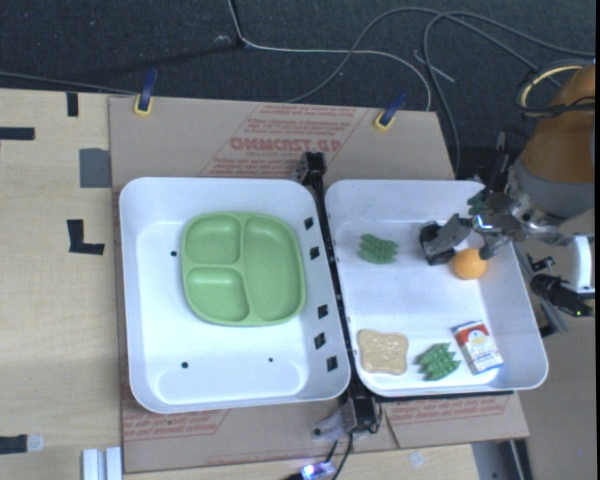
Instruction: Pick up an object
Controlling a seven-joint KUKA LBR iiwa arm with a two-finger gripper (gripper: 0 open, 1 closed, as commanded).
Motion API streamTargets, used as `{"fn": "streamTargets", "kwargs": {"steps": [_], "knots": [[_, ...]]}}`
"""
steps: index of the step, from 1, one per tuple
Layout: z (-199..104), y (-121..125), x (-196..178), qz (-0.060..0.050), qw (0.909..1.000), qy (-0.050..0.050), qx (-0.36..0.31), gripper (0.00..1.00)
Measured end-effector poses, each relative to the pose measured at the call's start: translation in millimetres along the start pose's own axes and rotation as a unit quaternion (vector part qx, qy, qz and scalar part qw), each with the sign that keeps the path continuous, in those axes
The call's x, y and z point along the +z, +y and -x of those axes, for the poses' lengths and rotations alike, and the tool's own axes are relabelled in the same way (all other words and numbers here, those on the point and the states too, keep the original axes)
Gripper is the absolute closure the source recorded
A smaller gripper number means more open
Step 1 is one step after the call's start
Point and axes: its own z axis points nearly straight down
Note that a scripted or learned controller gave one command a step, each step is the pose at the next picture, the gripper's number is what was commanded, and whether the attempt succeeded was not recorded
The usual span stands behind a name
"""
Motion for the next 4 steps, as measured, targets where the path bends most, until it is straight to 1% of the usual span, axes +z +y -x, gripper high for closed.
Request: {"fn": "streamTargets", "kwargs": {"steps": [1,2,3,4], "knots": [[-9,-7,57,0.000,1.0000,0.000,0.000,0.00],[-2,-1,114,0.001,1.0000,0.000,0.000,0.00],[-3,-1,102,0.002,1.0000,0.000,-0.001,1.00],[-7,1,60,0.003,1.0000,0.000,-0.001,1.00]]}}
